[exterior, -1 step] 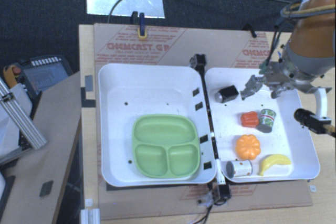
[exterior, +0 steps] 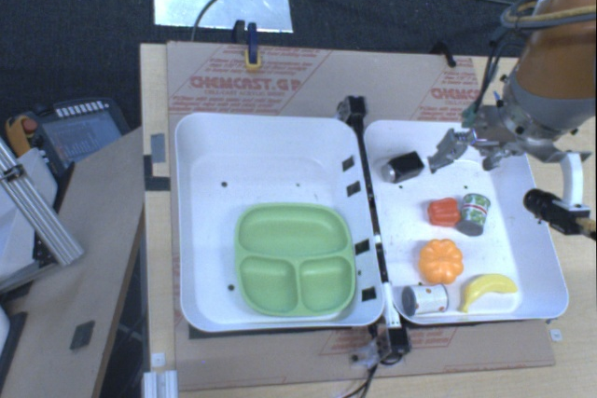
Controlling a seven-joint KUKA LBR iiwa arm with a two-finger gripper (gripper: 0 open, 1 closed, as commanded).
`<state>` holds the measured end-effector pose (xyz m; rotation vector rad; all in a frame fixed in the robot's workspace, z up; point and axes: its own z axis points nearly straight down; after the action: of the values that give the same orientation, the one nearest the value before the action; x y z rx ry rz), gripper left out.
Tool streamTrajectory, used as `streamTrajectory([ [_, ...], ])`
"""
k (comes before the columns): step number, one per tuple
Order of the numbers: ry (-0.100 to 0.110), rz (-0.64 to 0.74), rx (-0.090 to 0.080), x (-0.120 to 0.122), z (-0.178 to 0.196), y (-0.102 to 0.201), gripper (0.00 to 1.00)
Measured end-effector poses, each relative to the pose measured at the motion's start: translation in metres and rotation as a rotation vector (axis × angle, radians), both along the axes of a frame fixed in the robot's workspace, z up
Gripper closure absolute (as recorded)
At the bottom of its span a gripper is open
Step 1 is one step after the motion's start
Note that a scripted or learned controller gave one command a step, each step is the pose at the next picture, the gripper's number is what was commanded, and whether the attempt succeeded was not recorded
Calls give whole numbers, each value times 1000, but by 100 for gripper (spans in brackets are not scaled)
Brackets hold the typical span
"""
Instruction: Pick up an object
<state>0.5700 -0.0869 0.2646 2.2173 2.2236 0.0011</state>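
Jaws spread, empty, above right bin; black block beside.

Six small objects are lying in the right-hand bin in front of me: a black block is sitting near the upper left, an orange-red piece is resting mid-bin, touching a green-labelled can standing just to its right. Lower down, an orange pumpkin is sitting above a tin lying on its side, with a yellow banana curving beside them.
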Motion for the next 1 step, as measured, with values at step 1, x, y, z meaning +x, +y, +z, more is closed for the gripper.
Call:
streamTrajectory([
  [1,6,-1,1,-5,-60,5,0],
])
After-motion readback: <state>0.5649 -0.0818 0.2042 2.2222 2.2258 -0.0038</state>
